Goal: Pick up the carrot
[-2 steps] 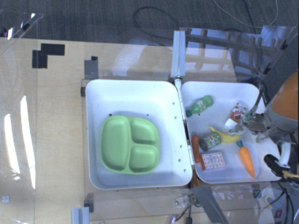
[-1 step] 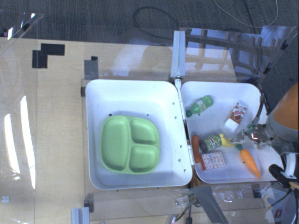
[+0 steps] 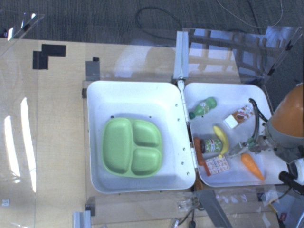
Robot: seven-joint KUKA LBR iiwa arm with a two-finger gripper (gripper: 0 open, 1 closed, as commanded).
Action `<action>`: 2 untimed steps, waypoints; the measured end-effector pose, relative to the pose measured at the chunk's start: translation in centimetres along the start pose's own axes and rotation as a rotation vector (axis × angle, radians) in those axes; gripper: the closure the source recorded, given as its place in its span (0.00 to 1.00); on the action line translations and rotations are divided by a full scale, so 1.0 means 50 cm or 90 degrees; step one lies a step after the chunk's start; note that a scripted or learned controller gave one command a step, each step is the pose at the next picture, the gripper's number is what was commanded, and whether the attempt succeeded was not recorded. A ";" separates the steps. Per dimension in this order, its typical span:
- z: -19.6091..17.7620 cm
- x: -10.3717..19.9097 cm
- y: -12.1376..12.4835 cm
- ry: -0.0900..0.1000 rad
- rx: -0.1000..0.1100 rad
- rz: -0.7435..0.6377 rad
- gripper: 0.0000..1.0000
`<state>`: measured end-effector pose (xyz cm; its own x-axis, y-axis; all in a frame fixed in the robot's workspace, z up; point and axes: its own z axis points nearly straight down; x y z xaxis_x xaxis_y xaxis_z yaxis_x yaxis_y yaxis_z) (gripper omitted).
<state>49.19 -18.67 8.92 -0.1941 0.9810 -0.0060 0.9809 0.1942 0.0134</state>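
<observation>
So we've got the two white bins side by side, and we'll use the right bin [image 3: 247,90] as our reference since everything loose is in there. The carrot [image 3: 251,166] is lying flat on the floor of that bin, toward its near right corner, pointing diagonally with the thicker end up-left. Nothing is on top of it, and it sits apart from the other items.

The gripper [image 3: 247,147] is low over the same bin, just up and left of the carrot's thick end, near it but not around it. We honestly can't tell how the tool is set; it's too small and blurry at that spot. The arm [image 3: 289,120] with its orange band comes in over the bin's right wall.

Other stuff in the right bin: a green bottle [image 3: 203,107] near the back left, a small white and red box [image 3: 238,117] toward the back right, a banana [image 3: 221,138] about in the middle, a dark can [image 3: 209,145] just left of the banana, a red stick-shaped thing [image 3: 198,152] along the left wall, and a patterned card [image 3: 217,165] at the front.

The left bin [image 3: 99,184] holds a green divided tray [image 3: 132,147].
</observation>
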 end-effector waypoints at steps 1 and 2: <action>-0.025 0.000 0.008 -0.002 -0.006 -0.002 1.00; -0.153 0.086 0.165 0.002 0.005 0.141 1.00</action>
